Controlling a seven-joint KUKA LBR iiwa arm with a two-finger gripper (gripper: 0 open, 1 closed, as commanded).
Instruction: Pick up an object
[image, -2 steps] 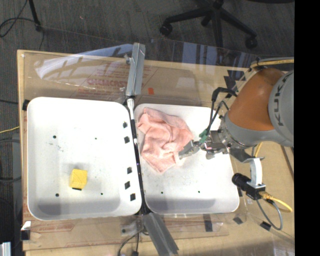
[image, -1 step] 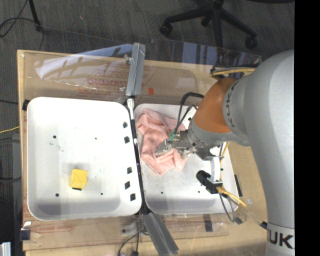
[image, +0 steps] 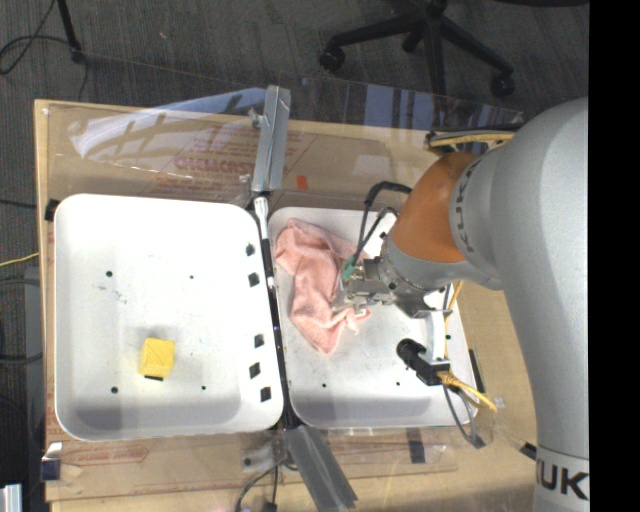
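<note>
**Arm down over the pink cloth, grasp in hand**

The grey arm (image: 500, 200) reaches into the right bin (image: 400, 400), its gripper (image: 357, 290) touching the crumpled pink cloth's (image: 310, 285) right edge. I cannot tell the pincer's state. Next, likely close and lift. A yellow block (image: 157, 357) lies in the left bin (image: 100, 230).

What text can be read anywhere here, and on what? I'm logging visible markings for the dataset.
"UK": large dark letters on the grey arm at the lower right, cut off by the frame edge.
Red print on the clear sheet behind the bins: too faint and blurred to read.
</note>
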